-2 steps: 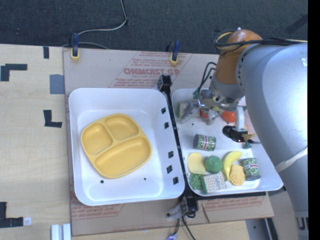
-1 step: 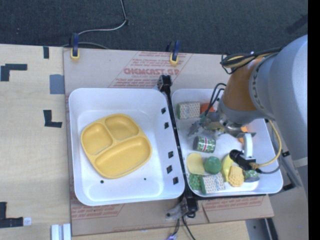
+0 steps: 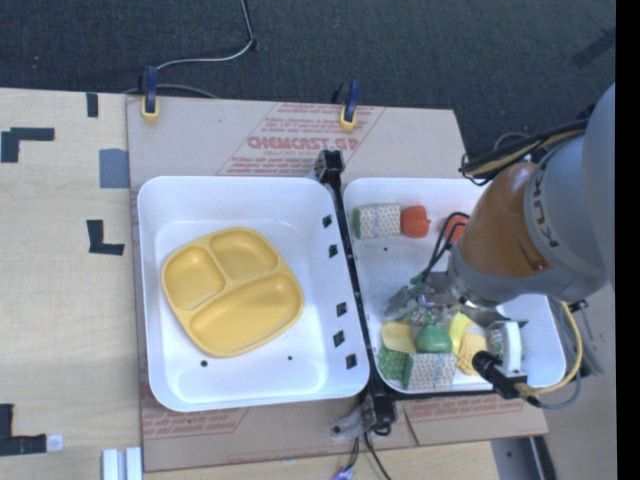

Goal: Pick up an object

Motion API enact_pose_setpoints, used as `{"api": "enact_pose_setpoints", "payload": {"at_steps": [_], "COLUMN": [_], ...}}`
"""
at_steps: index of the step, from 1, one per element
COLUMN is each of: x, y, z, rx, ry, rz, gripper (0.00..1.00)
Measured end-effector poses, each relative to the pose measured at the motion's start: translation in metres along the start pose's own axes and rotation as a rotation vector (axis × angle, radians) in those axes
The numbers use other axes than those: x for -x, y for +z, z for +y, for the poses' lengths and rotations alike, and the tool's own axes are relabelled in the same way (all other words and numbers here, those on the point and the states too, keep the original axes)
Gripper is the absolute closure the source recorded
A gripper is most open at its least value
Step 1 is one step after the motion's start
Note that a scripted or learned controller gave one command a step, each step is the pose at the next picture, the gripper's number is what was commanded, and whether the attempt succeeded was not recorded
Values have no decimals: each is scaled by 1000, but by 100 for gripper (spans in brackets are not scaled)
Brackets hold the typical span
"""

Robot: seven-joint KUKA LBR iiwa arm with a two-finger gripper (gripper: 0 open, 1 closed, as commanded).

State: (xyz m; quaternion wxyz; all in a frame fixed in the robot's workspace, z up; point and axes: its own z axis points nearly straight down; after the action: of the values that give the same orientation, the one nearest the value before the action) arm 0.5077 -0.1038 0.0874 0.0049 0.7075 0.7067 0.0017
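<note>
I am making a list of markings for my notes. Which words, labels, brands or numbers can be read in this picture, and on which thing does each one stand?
"CHEMCAST GP": red print on the brown board under the two bins, repeated slantwise across it.
Smaller red lines beside it on the same board: too blurred to read.
Dark letters on the arm, near the orange band: cut off and unreadable.

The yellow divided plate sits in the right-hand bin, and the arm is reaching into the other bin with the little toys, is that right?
Not quite. The camera view shows the yellow divided plate lying in the left-hand bin. The rest stands: the arm reaches into the other bin, the one with the little toys.
</note>
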Motion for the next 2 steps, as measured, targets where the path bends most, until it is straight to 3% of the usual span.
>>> {"api": "enact_pose_setpoints", "payload": {"at_steps": [1,2], "x": [-5,2], "y": [2,0], "z": [38,-22], "rx": [-7,-3], "ry": [-1,0], "rz": [3,3], "gripper": [0,0]}}
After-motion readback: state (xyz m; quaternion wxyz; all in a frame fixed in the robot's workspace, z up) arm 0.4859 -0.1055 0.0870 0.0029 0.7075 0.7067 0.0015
